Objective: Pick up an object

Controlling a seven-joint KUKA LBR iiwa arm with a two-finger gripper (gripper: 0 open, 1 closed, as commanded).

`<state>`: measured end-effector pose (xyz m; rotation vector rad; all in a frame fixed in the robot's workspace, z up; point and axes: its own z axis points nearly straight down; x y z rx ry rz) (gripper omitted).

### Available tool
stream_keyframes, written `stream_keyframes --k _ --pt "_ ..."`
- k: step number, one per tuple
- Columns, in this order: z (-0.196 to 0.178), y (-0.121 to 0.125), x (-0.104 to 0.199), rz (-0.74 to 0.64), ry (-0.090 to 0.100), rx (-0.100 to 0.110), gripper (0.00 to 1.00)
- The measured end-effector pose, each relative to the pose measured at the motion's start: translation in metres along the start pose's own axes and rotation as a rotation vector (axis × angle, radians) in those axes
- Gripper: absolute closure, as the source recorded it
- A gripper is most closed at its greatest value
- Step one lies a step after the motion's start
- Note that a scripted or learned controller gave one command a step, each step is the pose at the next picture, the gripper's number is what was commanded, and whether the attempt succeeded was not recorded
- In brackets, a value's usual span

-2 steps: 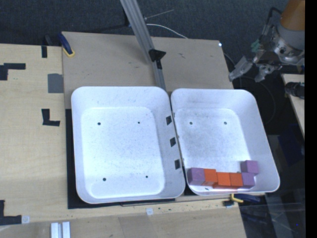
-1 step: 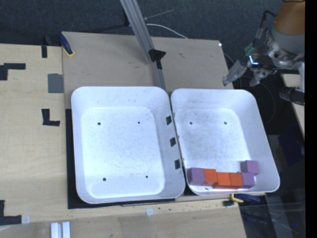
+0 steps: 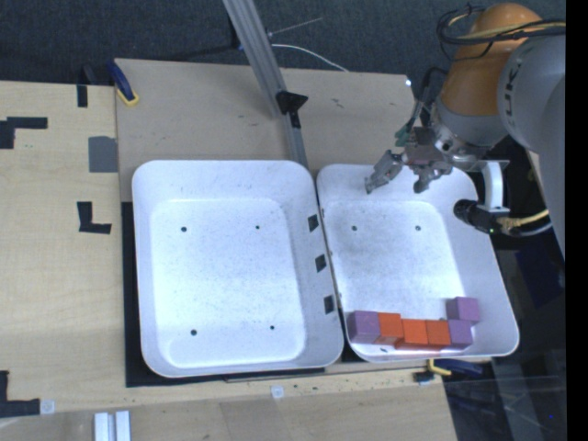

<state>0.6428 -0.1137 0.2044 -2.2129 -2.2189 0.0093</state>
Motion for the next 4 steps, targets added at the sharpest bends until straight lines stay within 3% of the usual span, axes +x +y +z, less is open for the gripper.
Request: stream_keyframes --k 1,2,3,4 --pt "0.014 -0.023 0.113 -0.006 0.001 -0.005 0.00" --pt "0.013 -0.001 0.183 -0.006 0.001 -0.009 0.00" --pt "0.013 0.016 0.164 0.001 -0.002 -0.009 0.00" --pt "0.013 -0.041 0.067 0.011 -0.006 -0.005 0.00"
